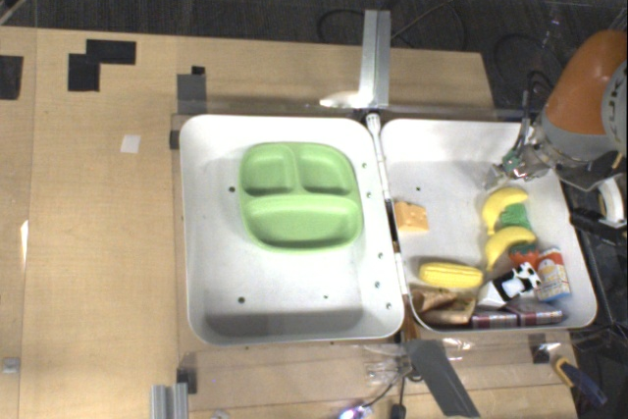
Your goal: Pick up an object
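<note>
Toward the far right of the right-hand bin [432,147], the pincer [510,167] is seen poised low over the white floor; whether it is open or closed cannot be told. Just in front of it lies the nearest candidate, a yellow banana with a green tip [503,208], and a second banana [508,243] is found just beyond that. Both are judged to be light, smooth plastic toys, stiff and somewhat slippery, best taken across the narrow middle of the curve. A corn cob [451,275] and a cracker [411,217] are placed farther off, while a green divided plate [297,194] is left in the other bin.
</note>
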Controlling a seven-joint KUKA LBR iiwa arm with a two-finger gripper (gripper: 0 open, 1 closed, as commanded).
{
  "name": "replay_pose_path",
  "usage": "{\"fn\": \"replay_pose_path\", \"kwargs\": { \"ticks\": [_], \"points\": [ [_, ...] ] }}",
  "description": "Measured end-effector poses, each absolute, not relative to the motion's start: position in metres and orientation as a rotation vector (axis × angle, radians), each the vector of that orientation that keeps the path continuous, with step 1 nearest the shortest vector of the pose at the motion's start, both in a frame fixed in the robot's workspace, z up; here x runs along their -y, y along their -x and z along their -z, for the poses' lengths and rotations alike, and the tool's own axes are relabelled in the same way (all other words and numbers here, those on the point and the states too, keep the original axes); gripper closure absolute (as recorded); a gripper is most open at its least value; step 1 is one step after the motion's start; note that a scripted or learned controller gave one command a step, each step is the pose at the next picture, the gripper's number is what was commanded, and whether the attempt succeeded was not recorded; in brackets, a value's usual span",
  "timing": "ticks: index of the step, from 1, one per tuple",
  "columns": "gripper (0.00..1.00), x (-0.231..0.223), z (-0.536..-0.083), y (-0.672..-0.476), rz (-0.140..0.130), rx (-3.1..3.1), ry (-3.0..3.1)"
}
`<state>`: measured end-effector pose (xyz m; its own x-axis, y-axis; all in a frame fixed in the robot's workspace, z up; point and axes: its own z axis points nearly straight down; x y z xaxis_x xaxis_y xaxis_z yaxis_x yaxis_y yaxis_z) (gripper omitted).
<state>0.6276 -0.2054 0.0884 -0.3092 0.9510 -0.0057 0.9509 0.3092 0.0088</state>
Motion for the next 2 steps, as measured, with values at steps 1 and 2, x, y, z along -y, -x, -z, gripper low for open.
{"fn": "replay_pose_path", "kwargs": {
  "ticks": [1,2],
  "points": [
    [0.00,0.205,-0.089,-0.628,-0.007,-2.533,-1.841],
    [0.00,0.205,-0.090,-0.576,-0.010,-2.440,-1.963]
  ]
}}
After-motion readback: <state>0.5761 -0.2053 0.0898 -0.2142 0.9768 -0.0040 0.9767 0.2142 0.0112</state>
